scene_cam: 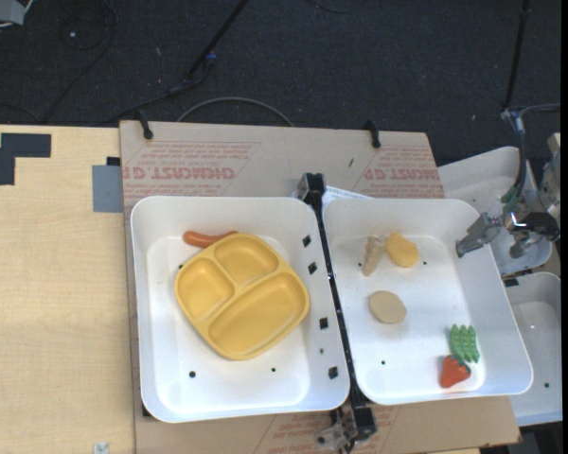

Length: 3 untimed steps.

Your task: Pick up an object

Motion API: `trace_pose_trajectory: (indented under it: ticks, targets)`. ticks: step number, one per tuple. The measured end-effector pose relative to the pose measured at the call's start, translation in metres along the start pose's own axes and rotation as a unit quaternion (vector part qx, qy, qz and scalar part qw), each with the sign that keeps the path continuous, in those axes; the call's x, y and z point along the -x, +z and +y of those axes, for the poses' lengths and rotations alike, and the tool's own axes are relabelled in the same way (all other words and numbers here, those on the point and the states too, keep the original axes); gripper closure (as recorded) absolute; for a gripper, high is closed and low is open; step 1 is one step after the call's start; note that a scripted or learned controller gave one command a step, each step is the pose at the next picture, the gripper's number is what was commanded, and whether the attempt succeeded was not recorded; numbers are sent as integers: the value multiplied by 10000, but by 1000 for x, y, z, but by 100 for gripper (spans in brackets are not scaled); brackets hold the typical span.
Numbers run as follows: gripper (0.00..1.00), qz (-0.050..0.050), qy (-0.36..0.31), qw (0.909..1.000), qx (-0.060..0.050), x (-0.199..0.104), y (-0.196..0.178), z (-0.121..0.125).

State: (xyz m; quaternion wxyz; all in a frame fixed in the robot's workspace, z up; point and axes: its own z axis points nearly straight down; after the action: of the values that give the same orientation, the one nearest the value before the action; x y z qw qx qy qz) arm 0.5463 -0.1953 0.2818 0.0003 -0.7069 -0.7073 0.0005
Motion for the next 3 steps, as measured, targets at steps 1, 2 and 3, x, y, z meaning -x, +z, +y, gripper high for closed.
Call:
trace_pose_trajectory:
  ticks: [1, 2, 3]
  targets:
    - [0, 12, 3, 10000, -26, -4, 43, 1]
    - [0, 17, 2, 10000, -33, -14, 102, -1]
    - [0, 16, 5, 10000, -34, -11, 148, -7]
